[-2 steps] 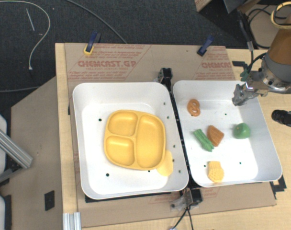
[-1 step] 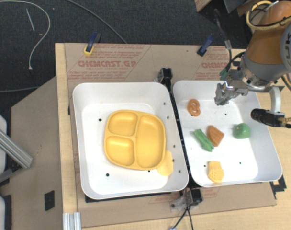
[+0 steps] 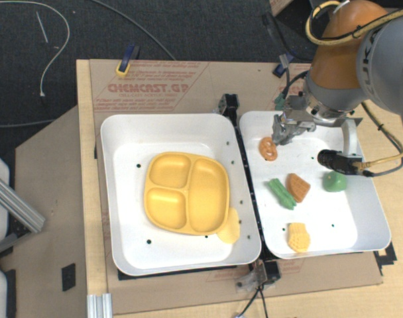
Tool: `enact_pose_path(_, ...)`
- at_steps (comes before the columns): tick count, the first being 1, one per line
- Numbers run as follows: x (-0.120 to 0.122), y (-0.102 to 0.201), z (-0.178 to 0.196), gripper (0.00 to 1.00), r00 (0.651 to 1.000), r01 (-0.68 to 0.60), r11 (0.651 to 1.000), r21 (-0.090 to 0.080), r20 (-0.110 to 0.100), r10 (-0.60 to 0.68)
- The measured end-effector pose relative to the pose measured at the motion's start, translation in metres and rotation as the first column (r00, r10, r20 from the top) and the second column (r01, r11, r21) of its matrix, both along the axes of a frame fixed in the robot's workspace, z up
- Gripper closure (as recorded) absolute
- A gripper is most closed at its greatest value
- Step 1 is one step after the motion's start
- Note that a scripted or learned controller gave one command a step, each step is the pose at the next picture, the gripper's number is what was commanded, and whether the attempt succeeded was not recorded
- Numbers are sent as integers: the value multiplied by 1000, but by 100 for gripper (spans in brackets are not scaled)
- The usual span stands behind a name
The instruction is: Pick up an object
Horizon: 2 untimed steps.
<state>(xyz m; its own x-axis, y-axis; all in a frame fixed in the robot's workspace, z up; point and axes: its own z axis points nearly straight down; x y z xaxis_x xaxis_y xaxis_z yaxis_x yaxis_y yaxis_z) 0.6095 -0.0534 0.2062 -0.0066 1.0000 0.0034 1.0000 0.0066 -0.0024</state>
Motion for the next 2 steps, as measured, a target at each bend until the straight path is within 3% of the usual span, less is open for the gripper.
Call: enact_pose_path(2, 5, 118, 15, 100, 1000, 0, 1000, 0, 5, 0)
